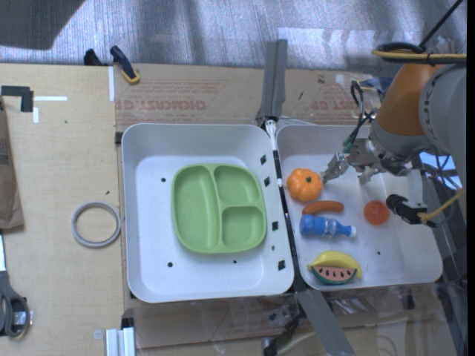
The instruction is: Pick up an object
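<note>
Tool (349, 165) above right bin (415, 269), beside pumpkin (304, 185); wrist partly cropped.

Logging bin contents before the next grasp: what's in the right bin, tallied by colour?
Orange: 3, the pumpkin, sausage and round piece
Blue: 1, the bottle
Yellow, red and green: 1, the watermelon slice
Total: 5

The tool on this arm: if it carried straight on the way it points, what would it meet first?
Probably the orange pumpkin: the tool points left and slightly down toward it, though height is unclear.
</note>
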Available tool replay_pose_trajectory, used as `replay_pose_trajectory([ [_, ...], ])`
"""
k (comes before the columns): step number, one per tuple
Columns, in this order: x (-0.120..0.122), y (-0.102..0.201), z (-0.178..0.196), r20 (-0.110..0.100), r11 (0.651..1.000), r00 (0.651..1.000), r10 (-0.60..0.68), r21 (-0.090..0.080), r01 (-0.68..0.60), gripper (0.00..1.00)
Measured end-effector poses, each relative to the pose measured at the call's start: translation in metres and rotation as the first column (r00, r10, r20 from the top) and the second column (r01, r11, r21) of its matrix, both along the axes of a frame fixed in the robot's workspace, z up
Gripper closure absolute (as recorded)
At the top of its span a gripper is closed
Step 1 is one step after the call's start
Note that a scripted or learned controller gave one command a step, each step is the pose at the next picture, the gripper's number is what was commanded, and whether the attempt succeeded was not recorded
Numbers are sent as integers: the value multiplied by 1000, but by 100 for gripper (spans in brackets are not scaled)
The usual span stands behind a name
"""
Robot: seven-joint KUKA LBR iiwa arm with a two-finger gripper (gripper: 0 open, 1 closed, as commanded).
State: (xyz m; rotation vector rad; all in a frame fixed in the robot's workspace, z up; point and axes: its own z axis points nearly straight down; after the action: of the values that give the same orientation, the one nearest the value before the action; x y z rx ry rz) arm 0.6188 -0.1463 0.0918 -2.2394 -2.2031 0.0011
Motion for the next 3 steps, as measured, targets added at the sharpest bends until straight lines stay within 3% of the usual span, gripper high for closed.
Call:
replay_pose_trajectory([
  [1,7,36,1,1,947,947,-323,0,323,0],
  [2,20,39,0,0,799,799,-601,-2,601,0],
  [3,20,1,0,0,557,557,-831,-2,831,0],
])
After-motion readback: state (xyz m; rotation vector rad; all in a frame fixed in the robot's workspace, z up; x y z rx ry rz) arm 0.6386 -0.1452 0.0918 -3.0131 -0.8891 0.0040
